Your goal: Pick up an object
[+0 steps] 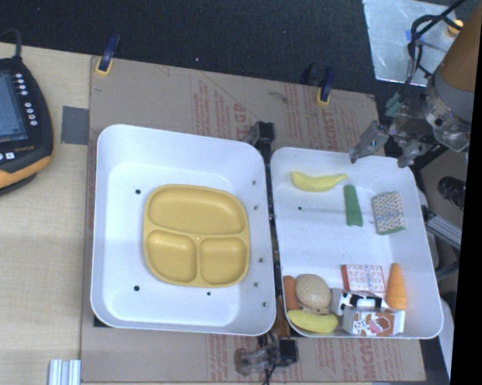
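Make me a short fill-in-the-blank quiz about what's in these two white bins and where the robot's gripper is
1. The yellow divided tray lies in the ______ bin.
2. The gripper hovers over the ______ edge of the right bin.
3. The green stick lies between the banana and the patterned ______.
4. The tray is divided into ______ compartments.

Missing words: left; far; sponge; three
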### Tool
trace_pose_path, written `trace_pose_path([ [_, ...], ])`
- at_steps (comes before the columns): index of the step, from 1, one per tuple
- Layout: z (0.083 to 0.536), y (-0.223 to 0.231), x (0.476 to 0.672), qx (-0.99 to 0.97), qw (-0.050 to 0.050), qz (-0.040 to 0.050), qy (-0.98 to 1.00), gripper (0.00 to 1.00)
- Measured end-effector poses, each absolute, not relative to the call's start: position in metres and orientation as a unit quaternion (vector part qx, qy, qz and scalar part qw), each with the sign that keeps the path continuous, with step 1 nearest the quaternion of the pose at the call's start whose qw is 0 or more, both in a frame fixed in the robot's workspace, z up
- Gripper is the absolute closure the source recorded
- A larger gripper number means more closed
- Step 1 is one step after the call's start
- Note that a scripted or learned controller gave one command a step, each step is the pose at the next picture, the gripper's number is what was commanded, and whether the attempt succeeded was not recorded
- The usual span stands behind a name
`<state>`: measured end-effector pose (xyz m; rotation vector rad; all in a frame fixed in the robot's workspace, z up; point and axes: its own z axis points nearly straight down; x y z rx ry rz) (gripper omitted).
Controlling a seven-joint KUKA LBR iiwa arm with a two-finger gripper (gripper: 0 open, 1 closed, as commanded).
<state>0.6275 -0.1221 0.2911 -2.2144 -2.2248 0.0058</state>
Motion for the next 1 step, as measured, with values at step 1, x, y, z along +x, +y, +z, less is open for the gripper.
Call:
trace_pose_path([
  [1,0.229,-0.1597,0.6293,-0.705,0.001,0.0031,-0.709,0.0],
])
